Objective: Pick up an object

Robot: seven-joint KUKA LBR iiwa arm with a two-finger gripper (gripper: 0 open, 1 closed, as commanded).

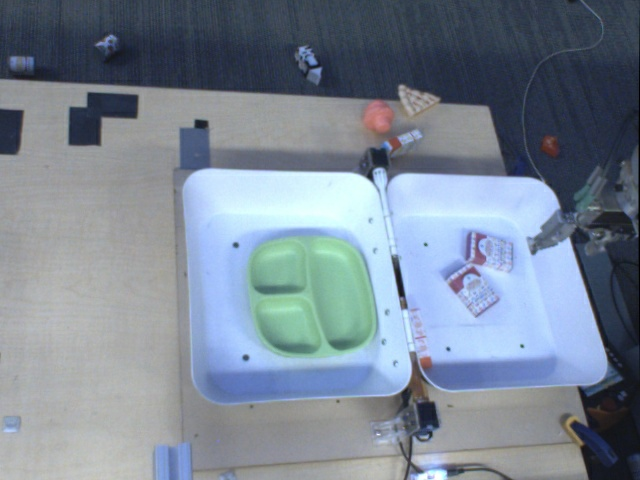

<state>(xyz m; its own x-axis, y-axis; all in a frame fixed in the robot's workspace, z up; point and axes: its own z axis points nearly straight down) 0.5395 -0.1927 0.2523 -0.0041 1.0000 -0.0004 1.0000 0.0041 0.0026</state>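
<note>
Cables and a clear plastic clip (398, 429) sit at the bottom edge of the frame, just below the seam between the two bins. Above them, the left bin (205, 268) holds a green divided tray (312, 295), lying flat at its centre. The right bin (530, 353) holds two small red-and-white cartons: one (489, 251) in the upper middle, the other (473, 290) just below and left of it, tilted, the two close together or perhaps touching at a corner.

At the right edge of the frame the gripper (552, 232) hangs over the right bin's upper right rim, well apart from both cartons and holding nothing. Whether it is parted or closed I cannot tell; it is small, blurred and partly cut off by the frame edge.

Judging from this layout, the cartons are the likeliest pick. They lie flat and thin on the bin floor, so a descent could skim over one or push it aside. Being so close, one may be nudged while the other is grasped.

Beyond the bins, at the upper middle of the frame, lie an orange ball (378, 117) and a pizza-slice toy (417, 99).
</note>
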